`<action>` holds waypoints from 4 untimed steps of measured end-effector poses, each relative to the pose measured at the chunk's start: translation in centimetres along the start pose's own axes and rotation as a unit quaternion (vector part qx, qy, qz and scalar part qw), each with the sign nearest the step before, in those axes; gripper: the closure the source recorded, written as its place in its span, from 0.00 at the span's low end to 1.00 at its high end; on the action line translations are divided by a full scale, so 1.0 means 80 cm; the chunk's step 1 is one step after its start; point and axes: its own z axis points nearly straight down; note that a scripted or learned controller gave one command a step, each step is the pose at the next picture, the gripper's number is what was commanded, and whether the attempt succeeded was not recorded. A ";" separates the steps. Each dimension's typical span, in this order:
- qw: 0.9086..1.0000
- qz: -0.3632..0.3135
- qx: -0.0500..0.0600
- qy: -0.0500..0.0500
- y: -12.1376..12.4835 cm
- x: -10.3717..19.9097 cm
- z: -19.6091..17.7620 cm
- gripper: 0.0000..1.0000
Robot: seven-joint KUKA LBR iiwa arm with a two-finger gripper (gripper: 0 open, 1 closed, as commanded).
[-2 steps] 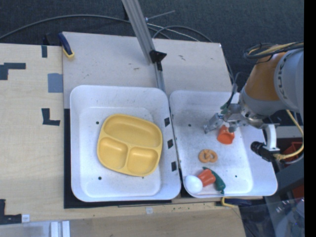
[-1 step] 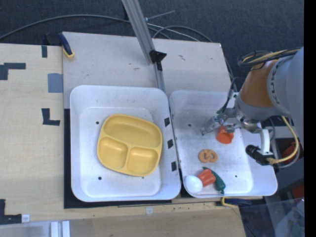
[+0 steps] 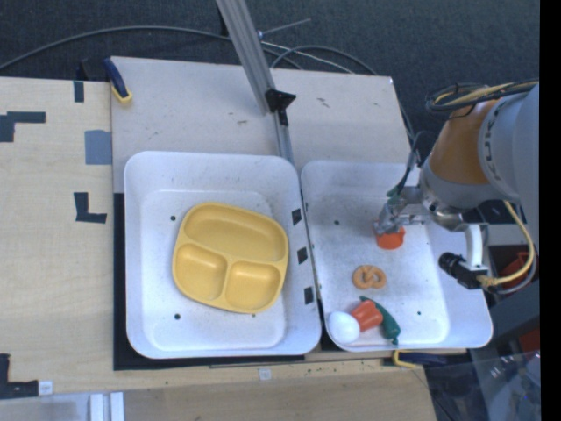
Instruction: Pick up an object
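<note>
I reach in from the right over the right bin (image 3: 456, 318), my grey arm (image 3: 517, 143) and its orange band (image 3: 458, 152) hanging above the bin's upper right part. My gripper (image 3: 392, 222) points down near the middle of that bin, and a small orange-red object (image 3: 390, 238) sits directly under its tip, touching or nearly touching it. From this slanted view I cannot tell whether I am spread, pressed together, or pinching that piece; the metal tip hides the gap.

Below it, toward the near edge of the bin, lies a small brown pretzel-shaped piece (image 3: 369, 277), apart from my gripper. Further down, in the bin's lower left corner, a white egg-like object (image 3: 344, 326) rests against the wall, with an orange carrot-like toy (image 3: 368, 314) just beside it, its green leafy end (image 3: 388, 324) pointing right. These three lie well clear of my tip.

The left bin (image 3: 145, 235) holds a yellow divided plate (image 3: 230, 257), lying flat with its three compartments up, slightly turned. A grey metal post (image 3: 250, 42) rises from the bench behind the seam between the two bins.
</note>
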 end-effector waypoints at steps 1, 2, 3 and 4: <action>1.000 0.000 0.008 0.005 -0.001 0.010 -0.058 1.00; 1.000 0.000 0.007 0.004 -0.002 0.006 -0.136 1.00; 1.000 0.000 0.008 0.005 0.000 0.006 -0.174 1.00; 1.000 -0.002 0.010 0.006 0.012 0.070 -0.181 1.00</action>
